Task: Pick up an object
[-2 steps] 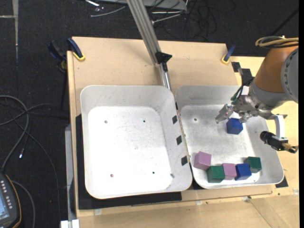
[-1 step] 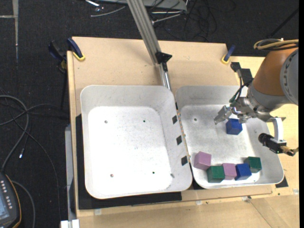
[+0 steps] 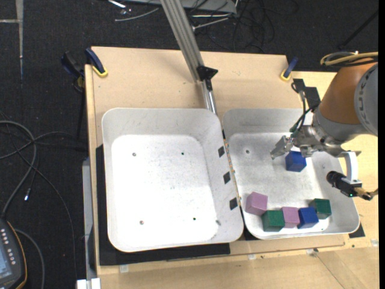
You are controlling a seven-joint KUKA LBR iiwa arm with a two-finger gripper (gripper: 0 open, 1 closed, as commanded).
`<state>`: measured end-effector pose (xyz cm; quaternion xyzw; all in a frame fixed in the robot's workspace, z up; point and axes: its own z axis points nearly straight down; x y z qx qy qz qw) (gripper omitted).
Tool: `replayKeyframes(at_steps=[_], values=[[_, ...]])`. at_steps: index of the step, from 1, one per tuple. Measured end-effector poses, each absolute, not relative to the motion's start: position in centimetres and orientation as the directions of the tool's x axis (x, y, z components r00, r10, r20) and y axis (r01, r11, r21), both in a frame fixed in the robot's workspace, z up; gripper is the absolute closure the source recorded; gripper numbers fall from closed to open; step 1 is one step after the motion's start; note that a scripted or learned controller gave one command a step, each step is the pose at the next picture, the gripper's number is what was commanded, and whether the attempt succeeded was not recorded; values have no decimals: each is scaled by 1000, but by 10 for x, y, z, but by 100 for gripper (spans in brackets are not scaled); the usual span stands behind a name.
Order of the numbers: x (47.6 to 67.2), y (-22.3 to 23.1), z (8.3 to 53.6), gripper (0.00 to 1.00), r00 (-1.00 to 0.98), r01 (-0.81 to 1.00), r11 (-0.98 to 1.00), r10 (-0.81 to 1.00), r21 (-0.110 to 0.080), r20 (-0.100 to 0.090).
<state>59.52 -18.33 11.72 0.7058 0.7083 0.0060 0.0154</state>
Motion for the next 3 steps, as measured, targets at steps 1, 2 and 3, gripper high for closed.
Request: replayKeyframes(at_steps=[1,2,3], values=[[581,-184,115,0,-3,1000,4,1000,31,-16],[614,-154,133,0,-6,1000,6,1000,9,-2],[596,-166,119,0,-5,1000,5,1000,22,-8]])
